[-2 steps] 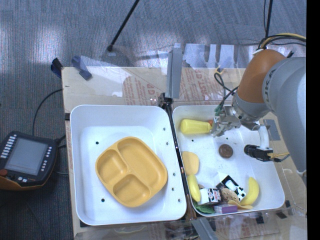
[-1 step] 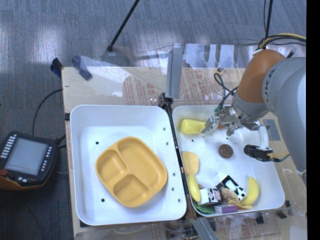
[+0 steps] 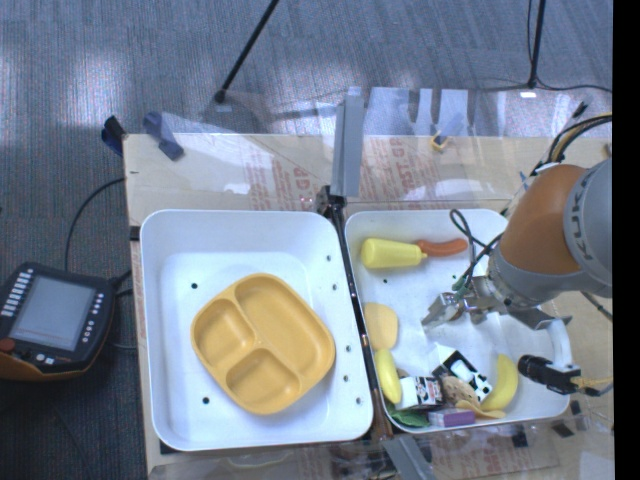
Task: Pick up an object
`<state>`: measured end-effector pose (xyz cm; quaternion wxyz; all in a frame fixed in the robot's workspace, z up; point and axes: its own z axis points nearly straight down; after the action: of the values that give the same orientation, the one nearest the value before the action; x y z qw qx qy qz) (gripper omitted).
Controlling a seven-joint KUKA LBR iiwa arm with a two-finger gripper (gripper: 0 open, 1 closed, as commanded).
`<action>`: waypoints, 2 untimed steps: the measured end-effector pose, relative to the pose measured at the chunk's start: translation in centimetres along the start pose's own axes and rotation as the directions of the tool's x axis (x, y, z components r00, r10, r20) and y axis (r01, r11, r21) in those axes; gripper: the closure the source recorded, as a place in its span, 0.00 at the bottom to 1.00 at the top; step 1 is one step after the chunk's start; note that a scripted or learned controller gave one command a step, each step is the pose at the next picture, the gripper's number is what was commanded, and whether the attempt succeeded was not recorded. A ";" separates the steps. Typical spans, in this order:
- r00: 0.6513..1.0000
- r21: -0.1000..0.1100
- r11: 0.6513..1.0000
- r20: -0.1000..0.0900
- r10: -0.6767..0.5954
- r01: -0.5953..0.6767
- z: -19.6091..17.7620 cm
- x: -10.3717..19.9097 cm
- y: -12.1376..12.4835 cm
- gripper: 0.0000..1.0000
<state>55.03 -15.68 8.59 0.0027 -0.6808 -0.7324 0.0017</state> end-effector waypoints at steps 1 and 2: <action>1.000 -0.002 1.000 -0.001 -0.001 0.001 0.0 0.1 0.1 0.00; 0.999 -0.001 0.999 -0.001 0.040 -0.040 0.0 2.8 -7.4 0.00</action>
<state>47.46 -13.40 8.62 0.0030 -0.6955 -0.7185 0.0010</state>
